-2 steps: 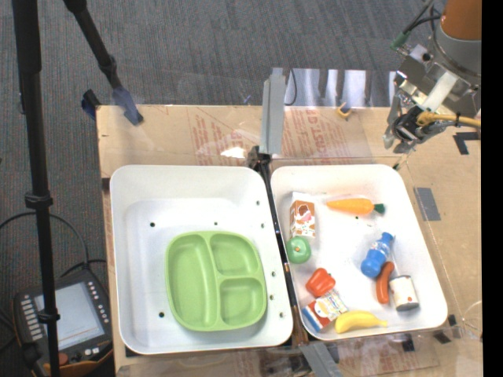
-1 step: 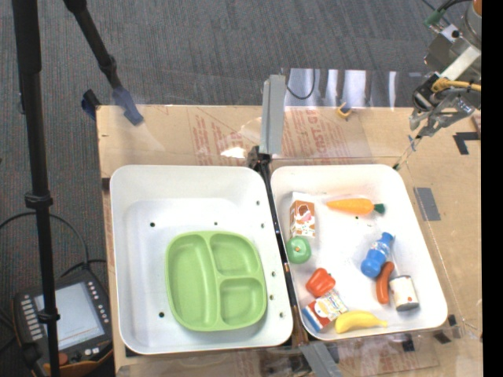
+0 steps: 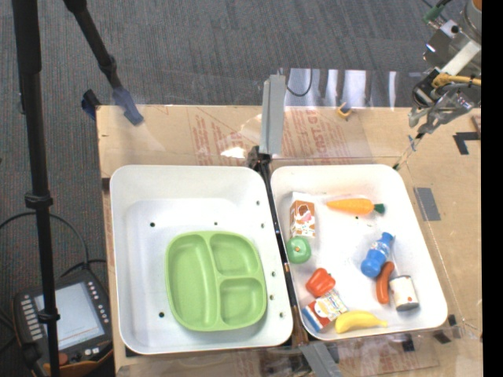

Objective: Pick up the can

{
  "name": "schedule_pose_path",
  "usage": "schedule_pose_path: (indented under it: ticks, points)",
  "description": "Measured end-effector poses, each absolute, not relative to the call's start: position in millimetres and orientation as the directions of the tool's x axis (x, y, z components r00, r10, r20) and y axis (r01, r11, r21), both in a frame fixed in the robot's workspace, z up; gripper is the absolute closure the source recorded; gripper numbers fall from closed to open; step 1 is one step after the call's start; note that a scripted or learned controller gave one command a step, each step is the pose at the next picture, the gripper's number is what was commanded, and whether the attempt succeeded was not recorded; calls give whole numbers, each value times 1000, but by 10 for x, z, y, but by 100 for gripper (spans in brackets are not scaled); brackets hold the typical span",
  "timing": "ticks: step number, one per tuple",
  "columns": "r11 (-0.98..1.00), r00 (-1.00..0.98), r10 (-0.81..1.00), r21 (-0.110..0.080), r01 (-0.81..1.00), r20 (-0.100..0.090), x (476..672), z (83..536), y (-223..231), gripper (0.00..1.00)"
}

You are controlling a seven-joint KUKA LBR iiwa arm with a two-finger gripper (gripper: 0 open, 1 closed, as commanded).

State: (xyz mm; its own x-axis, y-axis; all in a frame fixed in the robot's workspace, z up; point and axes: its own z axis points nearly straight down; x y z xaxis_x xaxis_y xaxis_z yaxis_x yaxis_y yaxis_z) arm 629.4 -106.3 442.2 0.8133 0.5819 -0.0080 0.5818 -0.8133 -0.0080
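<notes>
— Where do we find the can (image 3: pixel 404 293)?

— We see it in the right bin (image 3: pixel 350 167), near that bin's front right corner. It is a small white can with a reddish mark on its side, and it appears to stand upright. A red sausage-shaped piece (image 3: pixel 383 282) lies just at its left, touching or nearly so. We cannot tell which.

— And what do we make of the gripper (image 3: pixel 431 115)?

— It hangs well apart from the can, beyond the far right corner of the right bin, over the brown bench (image 3: pixel 196 132). We see nothing held in it. Whether it is wide or narrow we cannot tell, as it is too small and cluttered with cables.

— What else do we note in that bin?

— A blue bottle (image 3: pixel 376 256) lies just behind the sausage piece. A carrot (image 3: pixel 351 206) lies near the far wall. A small carton (image 3: pixel 302 218) stands at the left, with a green apple (image 3: pixel 299 250) just in front of it. Nearer the front we see a red pepper (image 3: pixel 320 282), a red and white packet (image 3: pixel 324 311) and a banana (image 3: pixel 358 321). The banana lies near the can, to its front left.

— And the left bin (image 3: pixel 126 181)?

— We see a green divided plate (image 3: pixel 216 280) lying flat in it.
</notes>
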Motion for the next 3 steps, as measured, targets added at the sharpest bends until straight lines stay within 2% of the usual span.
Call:
schedule_pose_path:
  ticks: [3]
  points:
    - [-792, 792, 610, -22, 610, -21, 6337, 4626, -938, 100]
